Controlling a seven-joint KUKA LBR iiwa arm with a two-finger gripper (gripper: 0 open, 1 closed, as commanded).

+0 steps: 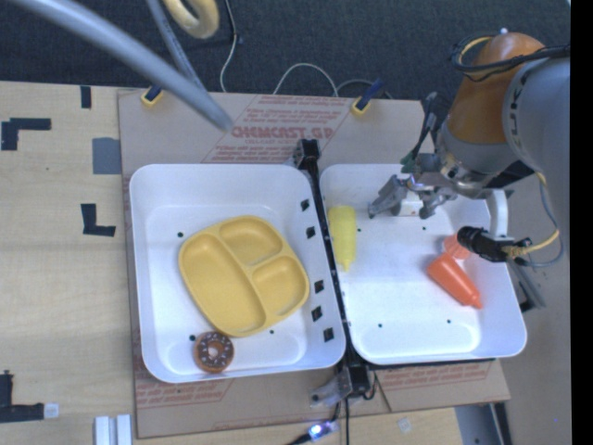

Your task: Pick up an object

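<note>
Landmark: the black divider (320, 248) where the two white bins meet; places below are given from it.
Yellow banana-like piece (343, 235): lies in the right bin (417, 341) just beside the divider, lengthwise along it, roughly midway down the bin.
Orange carrot-like piece (453, 277): in the same bin, well away from the divider, close to the far right wall, lying at a slant.
Yellow divided plate (244, 273): on the other side of the divider, in the left bin (148, 239), taking up the middle; its right edge comes near the divider.
Chocolate doughnut (214, 351): left bin, near the front left corner, just touching or just beside the plate's lower edge.
In the way: nothing lies on or against the banana-like piece except the divider wall on its left.
Open room: bare white floor spreads between the banana-like piece and the carrot-like piece, and across the front half of the right bin.
Gripper (404, 202): hangs over the back part of the right bin, to the right of the divider, up and right of the banana-like piece, apart from it.
Fingers (384, 201): spread apart, nothing between them, touching no object.
Arm: grey with an orange band, coming in over the right bin's far right edge.
Bench (56, 276): light wood, with cardboard under both bins.
</note>
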